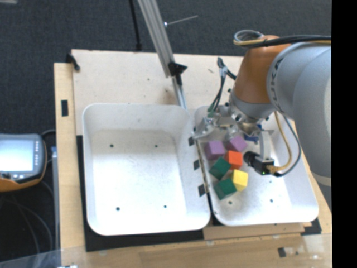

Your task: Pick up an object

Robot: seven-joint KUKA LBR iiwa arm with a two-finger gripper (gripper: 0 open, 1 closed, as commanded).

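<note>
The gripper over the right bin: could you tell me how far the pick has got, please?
Done: the gripper hangs low in the right bin, above the purple block. In hand: nothing visibly held. Left: the purple, orange, yellow and green blocks all lie in the bin.

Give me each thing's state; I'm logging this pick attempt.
gripper: low over the blocks, nothing seen between its fingers
purple blocks: two, lying in the right bin
orange block: resting among the others
yellow block: resting
green blocks: two, resting
right bin: holds all blocks
</note>
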